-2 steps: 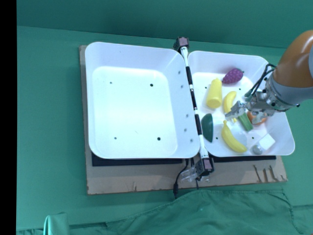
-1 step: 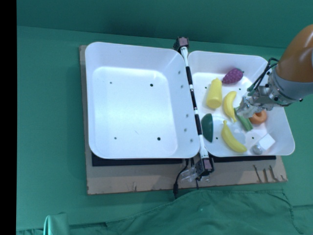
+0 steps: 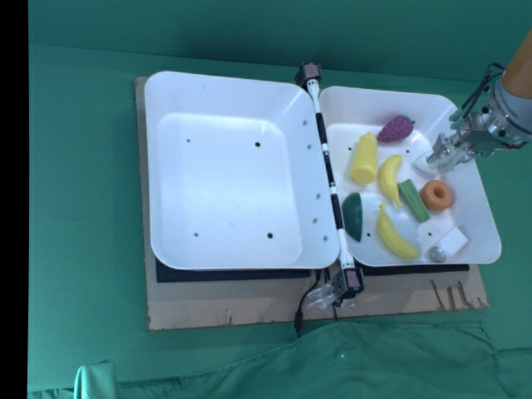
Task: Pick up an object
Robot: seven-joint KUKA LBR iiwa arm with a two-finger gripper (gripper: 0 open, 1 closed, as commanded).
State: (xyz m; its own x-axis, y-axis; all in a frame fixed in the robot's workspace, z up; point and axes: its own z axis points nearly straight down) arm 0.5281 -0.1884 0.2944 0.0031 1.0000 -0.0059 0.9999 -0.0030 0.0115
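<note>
From above the bench, two shallow white plastic bins sit side by side on a brown cardboard sheet (image 3: 208, 318) over green cloth. The larger left bin (image 3: 166, 98) shows its bare floor with a few dark dots. The smaller right bin (image 3: 478, 248) carries all the toys.

The grey arm with its orange band (image 3: 522, 65) comes in from the right, and its two-finger gripper (image 3: 438, 158) hangs low over the upper right part of that bin, just beside a small white block (image 3: 424, 165) at its tip. I cannot tell from here whether the claw is spread or closed, or whether it touches the block.

Around it lie the things to pick from: a purple bumpy grape-like fruit (image 3: 396, 129) near the back wall, a pale yellow corn-shaped cylinder (image 3: 364, 159) to its lower left, a small yellow banana (image 3: 390, 179) beside that, a green cucumber-like stick (image 3: 413, 199) touching or nearly touching an orange ring doughnut (image 3: 437, 195), a dark green half-round piece (image 3: 352, 216) against the left wall, a longer yellow banana (image 3: 394, 237) in front, a white cube (image 3: 451, 240) and a small grey ball (image 3: 437, 254) at the front right corner.
</note>
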